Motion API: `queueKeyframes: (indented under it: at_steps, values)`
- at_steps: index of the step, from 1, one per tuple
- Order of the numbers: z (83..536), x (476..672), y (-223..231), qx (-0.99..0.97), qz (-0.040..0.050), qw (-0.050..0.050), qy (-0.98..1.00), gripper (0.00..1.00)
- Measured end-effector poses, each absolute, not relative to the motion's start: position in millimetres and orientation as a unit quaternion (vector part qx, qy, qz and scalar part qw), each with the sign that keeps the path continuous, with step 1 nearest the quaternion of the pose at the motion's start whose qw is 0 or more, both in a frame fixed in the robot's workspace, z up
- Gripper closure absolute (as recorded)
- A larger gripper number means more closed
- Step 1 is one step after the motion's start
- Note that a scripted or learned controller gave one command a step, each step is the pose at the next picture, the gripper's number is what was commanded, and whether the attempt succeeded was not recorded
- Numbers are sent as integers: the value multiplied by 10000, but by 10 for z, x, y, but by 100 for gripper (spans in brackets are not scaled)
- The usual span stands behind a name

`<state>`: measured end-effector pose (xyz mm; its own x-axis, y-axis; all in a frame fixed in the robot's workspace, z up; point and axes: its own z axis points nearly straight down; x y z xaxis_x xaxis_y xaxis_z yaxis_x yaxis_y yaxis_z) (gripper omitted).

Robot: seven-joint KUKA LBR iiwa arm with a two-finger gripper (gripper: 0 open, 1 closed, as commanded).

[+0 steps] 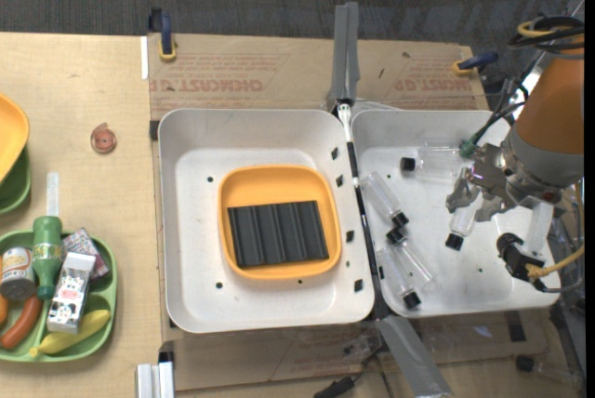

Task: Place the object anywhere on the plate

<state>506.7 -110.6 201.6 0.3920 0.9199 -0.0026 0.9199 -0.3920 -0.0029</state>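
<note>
A dark ribbed slab (pixel 278 232) is seen lying flat on the smooth orange plate (pixel 237 192) in the left bin (pixel 186 201). Clear tubes (pixel 383 201) with black caps are scattered in the right bin (pixel 483 285). The gripper (pixel 476 201) hangs there; whether the jaws are open cannot be told.

We see a light wooden bench (pixel 74 108) carrying two shallow white plastic bins, left bin (pixel 186 229) and right bin (pixel 437 289), side by side on brown cardboard (pixel 251 75), with a green compartment plate of toy food (pixel 98 326) at its left edge.
</note>
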Motion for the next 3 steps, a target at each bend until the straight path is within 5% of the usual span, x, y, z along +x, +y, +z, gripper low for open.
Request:
queueKeyframes:
  at_steps: [1, 2, 3]
  values:
    - [1937, 5605, -1453, -7462, 18, 4, -6657, 100]
    - [2154, 5883, -1850, -6400, 7, -12, -7684, 100]
    - [2333, 6576, -1784, -5644, 6, -14, -8255, 100]
